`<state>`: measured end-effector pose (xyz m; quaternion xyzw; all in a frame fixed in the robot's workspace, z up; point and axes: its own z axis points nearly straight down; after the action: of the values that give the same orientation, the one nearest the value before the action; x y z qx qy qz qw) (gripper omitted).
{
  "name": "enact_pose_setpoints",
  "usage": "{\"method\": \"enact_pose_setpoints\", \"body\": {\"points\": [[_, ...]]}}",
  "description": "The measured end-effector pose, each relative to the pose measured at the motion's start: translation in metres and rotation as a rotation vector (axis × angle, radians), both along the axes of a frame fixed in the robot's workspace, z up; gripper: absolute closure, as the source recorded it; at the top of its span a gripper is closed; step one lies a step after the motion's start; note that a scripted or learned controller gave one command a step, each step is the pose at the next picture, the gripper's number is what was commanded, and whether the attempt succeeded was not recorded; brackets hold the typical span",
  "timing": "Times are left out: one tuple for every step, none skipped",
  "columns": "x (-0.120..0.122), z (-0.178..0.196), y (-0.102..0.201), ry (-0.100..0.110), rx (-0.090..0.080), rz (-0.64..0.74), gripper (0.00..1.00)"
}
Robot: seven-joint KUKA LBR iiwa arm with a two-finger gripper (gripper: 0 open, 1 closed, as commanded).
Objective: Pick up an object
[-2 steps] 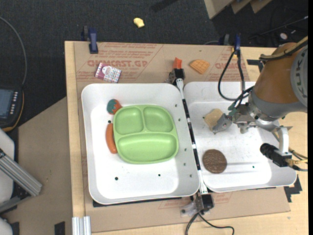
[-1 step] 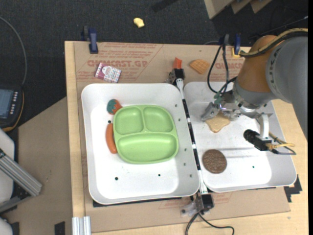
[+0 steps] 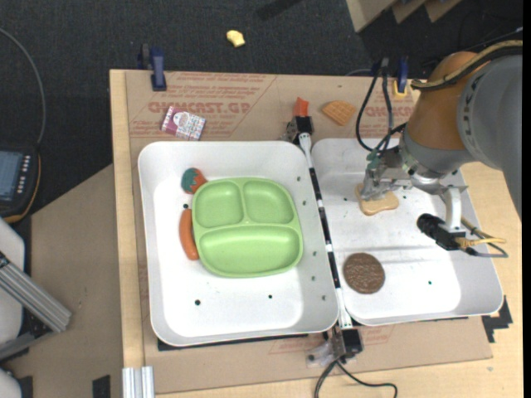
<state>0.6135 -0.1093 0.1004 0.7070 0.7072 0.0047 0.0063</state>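
Observation:
My gripper (image 3: 377, 185) is low in the right bin (image 3: 473, 293), near its far left part. It stands right over a tan, toast-like piece (image 3: 380, 206) that lies on the bin floor and pokes out below it. Whether the two touch is unclear. A round brown cookie (image 3: 363, 273) lies nearer the front of the same bin. In the left bin (image 3: 162, 264) rests a green divided plate (image 3: 246, 226). An orange sausage-shaped piece (image 3: 188, 233) lies along the plate's left side, and a small teal and red item (image 3: 193, 179) sits at its far left corner.
On the bench behind the bins lie a tan cracker-like piece (image 3: 338, 112) and a pink and white packet (image 3: 182, 123). A blue clamp (image 3: 154, 66) and an orange-topped clamp (image 3: 300, 118) stand at the back. A yellow scrap (image 3: 236, 37) lies on the dark floor.

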Motion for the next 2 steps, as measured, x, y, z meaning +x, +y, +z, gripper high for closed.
{"method": "enact_pose_setpoints", "body": {"points": [[0.0,-0.001,0.0,0.002,0.0,0.0,0.0],[0.042,0.002,-0.001,0.01,0.0,0.001,0.0]]}}
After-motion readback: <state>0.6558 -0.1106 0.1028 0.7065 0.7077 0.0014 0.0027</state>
